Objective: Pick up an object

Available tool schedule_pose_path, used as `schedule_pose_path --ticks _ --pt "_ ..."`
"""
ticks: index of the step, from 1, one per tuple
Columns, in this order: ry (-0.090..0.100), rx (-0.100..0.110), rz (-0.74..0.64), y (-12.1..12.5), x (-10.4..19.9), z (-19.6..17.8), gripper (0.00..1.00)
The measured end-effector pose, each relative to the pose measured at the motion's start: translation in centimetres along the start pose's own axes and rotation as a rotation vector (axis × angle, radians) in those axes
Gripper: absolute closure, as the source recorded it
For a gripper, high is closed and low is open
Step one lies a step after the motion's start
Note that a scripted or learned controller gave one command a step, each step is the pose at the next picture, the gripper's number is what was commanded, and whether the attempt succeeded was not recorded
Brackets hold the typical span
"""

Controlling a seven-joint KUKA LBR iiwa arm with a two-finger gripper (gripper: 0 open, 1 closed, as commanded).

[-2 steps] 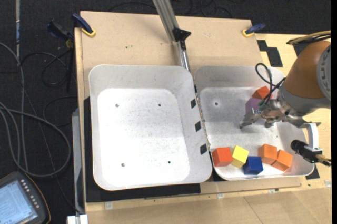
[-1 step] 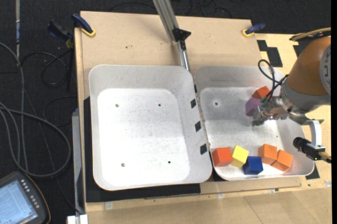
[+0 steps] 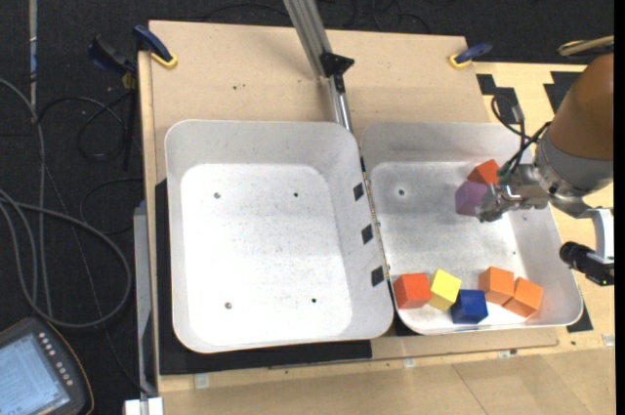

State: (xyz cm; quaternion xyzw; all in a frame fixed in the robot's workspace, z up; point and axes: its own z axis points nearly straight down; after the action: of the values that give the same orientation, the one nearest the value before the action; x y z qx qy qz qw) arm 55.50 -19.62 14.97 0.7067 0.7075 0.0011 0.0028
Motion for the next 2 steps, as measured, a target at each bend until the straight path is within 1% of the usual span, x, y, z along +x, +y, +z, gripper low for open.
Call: schedule_pose_path --ticks 1,2 --pt "-0.001 -0.003 -0.002 0.1 0.4 -6.3 1.0" --pt "0.0 0.0 -0.001 0.3 0.4 -8.6 1.0"
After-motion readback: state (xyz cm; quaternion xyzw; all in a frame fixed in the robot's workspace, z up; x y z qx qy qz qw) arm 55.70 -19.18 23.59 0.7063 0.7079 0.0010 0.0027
